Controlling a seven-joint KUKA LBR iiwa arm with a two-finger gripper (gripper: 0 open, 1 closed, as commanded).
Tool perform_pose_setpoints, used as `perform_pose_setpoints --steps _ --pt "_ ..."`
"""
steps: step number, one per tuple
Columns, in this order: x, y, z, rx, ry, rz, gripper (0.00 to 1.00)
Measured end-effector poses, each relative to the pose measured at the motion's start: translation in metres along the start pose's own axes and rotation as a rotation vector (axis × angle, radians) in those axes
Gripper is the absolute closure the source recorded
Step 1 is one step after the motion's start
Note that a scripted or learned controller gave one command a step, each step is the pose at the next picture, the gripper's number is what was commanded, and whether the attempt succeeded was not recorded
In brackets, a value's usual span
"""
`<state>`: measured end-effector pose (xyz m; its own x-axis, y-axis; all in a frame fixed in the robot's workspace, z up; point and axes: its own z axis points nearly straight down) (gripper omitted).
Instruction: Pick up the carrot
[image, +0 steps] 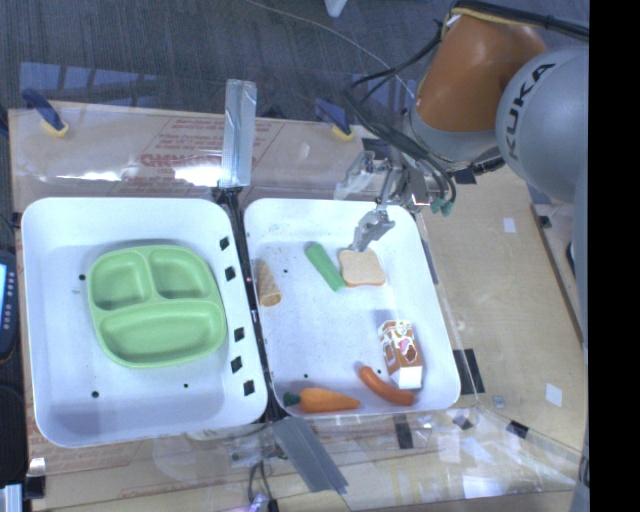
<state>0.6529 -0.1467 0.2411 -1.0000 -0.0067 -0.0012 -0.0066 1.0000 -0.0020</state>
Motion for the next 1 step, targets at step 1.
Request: perform_pose_setpoints --steps 1 --pt "0.0125 -0.0145 0.1506 -0.002 0.003 -0.004 0.0"
